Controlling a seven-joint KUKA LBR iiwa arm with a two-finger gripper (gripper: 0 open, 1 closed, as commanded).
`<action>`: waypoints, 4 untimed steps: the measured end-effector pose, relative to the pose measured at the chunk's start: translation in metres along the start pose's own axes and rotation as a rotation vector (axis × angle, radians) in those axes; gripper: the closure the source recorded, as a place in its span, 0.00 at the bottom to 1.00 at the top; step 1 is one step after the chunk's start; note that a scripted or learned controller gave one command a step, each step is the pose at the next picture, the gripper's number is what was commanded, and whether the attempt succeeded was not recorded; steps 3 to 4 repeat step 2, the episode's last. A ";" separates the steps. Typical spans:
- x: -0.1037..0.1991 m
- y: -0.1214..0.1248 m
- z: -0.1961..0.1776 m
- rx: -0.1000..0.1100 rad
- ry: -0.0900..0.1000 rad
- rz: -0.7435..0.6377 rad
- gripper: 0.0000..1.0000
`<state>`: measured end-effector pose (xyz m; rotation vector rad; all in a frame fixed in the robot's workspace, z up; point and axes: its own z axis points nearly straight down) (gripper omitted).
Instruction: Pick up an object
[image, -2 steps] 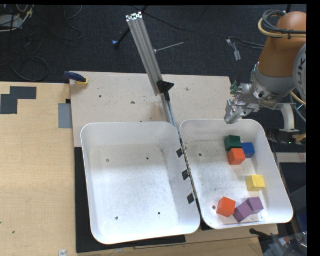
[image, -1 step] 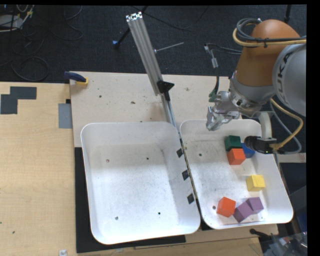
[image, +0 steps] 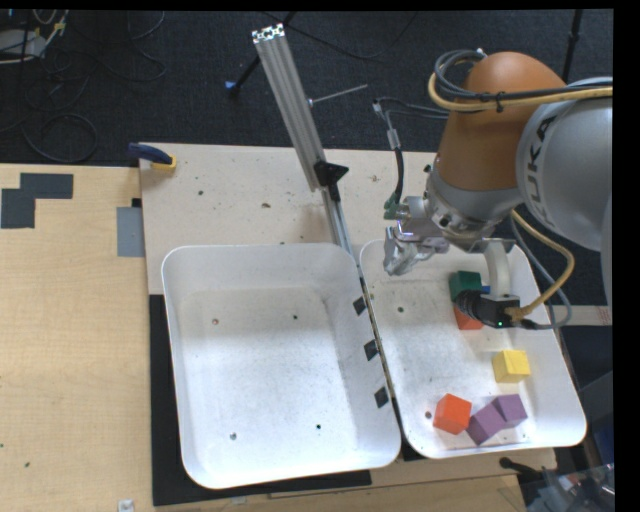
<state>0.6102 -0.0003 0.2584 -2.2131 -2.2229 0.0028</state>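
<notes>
Camera view has the grey KUKA arm coming in over the right-hand bin, with its orange band bulging up at the top. Gripper hangs over the far left corner of that bin, just beside the divider where the two bins meet. Honestly can't tell how wide it's spread, it's a shiny blur from this angle, and I see nothing clamped in it. Blocks are all in the right bin: a green block with a red-orange one just in front of it, partly behind a black bit of the arm's gear, toward the bin's middle right. Yellow cube sits nearer the front, then an orange cube and a purple block close together along the front edge. Left bin is next door
</notes>
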 end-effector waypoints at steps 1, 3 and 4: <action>0.052 -0.015 0.007 0.001 0.000 0.000 1.00; 0.097 -0.030 0.029 0.002 -0.001 0.000 1.00; 0.097 -0.030 0.029 0.002 -0.001 0.000 1.00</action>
